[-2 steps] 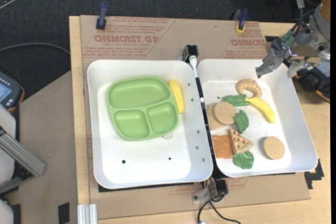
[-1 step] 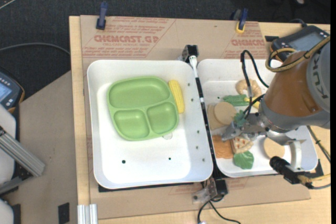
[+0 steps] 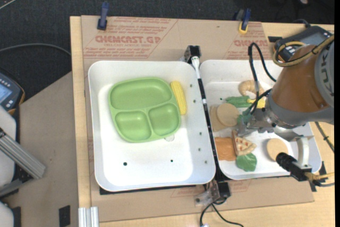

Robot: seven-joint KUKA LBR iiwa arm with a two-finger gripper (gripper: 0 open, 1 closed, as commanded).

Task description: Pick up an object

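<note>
The right bin [image 3: 212, 69] holds several toy foods: a tan round cookie [image 3: 225, 114], a green pea pod [image 3: 237, 100], a beige bun [image 3: 246, 86], an orange-brown slab [image 3: 224, 149], a pizza slice [image 3: 244, 144], a green leaf [image 3: 246, 162] and a tan disc [image 3: 275, 149]. My gripper [image 3: 247, 126] hangs low over the middle of this bin, just above the pizza slice and right of the cookie. The orange-banded wrist covers much of the bin's right half. I see nothing lifted off the bin floor.
The left bin [image 3: 154, 159] bears a green divided plate [image 3: 144, 109] with a yellow corn cob [image 3: 179, 97] at its right rim. A black ridge [image 3: 204, 109] separates the two bins. Cables run along the right bin's far and right sides.
</note>
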